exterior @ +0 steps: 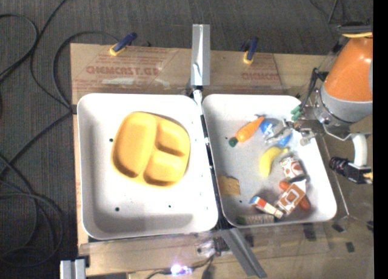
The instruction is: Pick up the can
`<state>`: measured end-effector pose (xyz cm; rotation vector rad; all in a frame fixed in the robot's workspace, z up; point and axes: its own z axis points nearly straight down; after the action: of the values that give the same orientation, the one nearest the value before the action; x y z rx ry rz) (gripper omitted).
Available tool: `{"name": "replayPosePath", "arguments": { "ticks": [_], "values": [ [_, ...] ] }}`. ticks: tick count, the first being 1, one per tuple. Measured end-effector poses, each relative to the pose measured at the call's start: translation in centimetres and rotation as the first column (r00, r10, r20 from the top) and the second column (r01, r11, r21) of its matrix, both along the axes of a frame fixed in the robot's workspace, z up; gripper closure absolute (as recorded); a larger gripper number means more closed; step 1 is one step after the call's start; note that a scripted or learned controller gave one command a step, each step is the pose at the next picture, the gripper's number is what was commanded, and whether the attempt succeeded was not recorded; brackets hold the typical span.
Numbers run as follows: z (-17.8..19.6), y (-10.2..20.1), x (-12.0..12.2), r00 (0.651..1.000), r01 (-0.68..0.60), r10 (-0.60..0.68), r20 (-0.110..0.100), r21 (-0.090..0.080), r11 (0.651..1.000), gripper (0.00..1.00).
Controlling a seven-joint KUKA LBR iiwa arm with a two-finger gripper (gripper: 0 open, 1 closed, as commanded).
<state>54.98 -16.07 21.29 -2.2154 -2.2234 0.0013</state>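
The can point(291, 167) is small, white with red markings, and lies in the right bin point(242, 108) toward its right side, just right of a yellow banana point(271, 160). My gripper point(281, 131) reaches in from the right and hangs over the upper middle of that bin, above a blue object point(267, 128). It is about a can's length up and slightly left of the can, and apart from it. Nothing shows between the metal fingers.
An orange carrot point(249, 131) lies left of the gripper. A red and white carton point(291, 198), a smaller box point(266, 206) and a brown card point(229, 185) lie at the bin's front. The left bin point(91, 211) bears a yellow divided tray point(151, 148).
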Motion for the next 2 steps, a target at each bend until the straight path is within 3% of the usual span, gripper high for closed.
{"name": "replayPosePath", "arguments": {
  "ticks": [1,2],
  "values": [
    [-11.8,-5.1,-1.0,1.000,0.012,-0.012,0.006,0.006,1.000,0.00],
    [-12.3,-3.5,-2.4,0.988,-0.156,0.156,0.016,-0.012,0.988,0.00]
  ]
}}
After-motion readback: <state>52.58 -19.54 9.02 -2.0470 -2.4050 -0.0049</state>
